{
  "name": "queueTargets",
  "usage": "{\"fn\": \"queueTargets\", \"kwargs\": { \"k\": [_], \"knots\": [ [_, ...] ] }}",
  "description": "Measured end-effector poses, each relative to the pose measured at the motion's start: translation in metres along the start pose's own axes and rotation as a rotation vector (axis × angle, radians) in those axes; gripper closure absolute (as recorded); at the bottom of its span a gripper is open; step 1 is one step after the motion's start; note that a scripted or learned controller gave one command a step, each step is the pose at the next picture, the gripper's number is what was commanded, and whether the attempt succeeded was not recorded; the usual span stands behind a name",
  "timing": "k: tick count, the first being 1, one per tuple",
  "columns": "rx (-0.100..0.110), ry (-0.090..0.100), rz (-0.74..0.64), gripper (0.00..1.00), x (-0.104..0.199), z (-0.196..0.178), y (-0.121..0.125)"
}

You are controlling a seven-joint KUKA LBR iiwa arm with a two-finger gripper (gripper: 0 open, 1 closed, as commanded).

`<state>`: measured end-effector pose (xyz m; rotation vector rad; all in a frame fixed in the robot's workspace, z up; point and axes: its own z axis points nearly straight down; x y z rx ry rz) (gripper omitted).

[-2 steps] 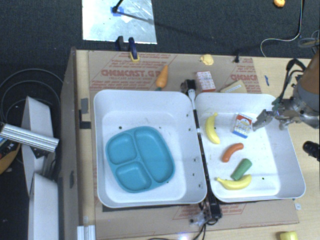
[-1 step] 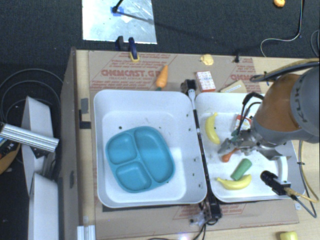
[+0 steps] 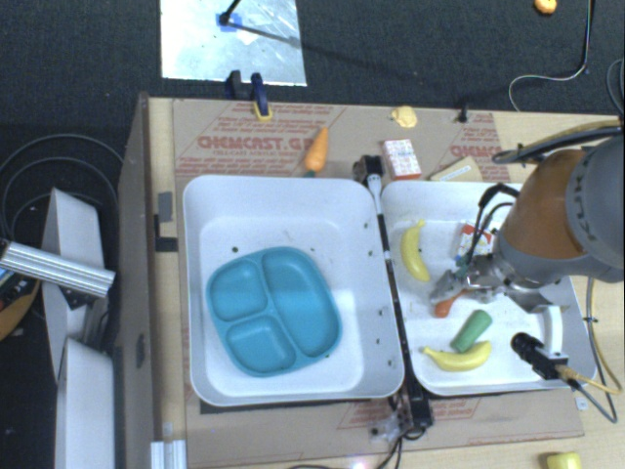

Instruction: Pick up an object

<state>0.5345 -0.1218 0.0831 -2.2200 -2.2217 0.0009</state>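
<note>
The floor (image 3: 68, 47) is dark carpet. A shiny silver sheet (image 3: 232, 25) lies on it at the top, and black cables (image 3: 61, 142) curl at the left. Brown cardboard (image 3: 254, 137) covers the bench.

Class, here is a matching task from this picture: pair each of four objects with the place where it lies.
Objects:
1. blue divided plate
2. green cylinder
3. carrot
4. small orange ball

Places:
A. on the cardboard behind the bins
B. on the dark floor
C. in the left bin
D. in the right bin

Pairs: 1-C, 2-D, 3-A, 4-B.
</note>
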Motion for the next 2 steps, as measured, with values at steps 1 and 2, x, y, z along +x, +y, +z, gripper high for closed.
{"fn": "queueTargets", "kwargs": {
  "k": [1, 2],
  "knots": [
    [-0.003, 0.000, -0.002, 1.00, 0.001, -0.012, 0.001],
    [-0.011, 0.002, -0.012, 1.00, 0.082, -0.107, 0.003]
  ]
}}
